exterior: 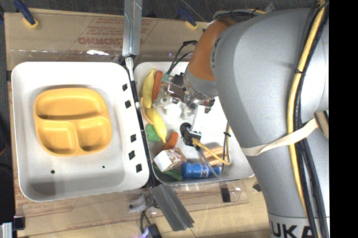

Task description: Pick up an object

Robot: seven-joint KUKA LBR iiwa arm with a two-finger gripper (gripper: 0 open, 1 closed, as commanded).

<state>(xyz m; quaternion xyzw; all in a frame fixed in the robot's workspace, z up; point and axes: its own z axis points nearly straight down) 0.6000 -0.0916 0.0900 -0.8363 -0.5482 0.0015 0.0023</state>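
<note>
My gripper point(174, 96) hangs low over the right bin point(238, 167), just right of two yellow bananas point(149, 87) point(156, 123) along the bin's left wall. A red-orange item point(158, 78) lies beside the upper banana. Toward the near end of that bin lie a green item point(151, 133), a small orange-red piece point(172, 138), a white and brown carton point(169, 159) and a blue can point(197, 170). The grey arm with its orange band point(204, 58) covers the right part of the bin.
The left bin point(22, 119) holds a yellow divided tray point(72, 120). A divider with black clips point(133, 119) separates the two bins. A metal bracket point(132, 24) stands at the far edge, another point(170, 206) at the near edge. Cables point(215, 153) hang beside the gripper.
</note>
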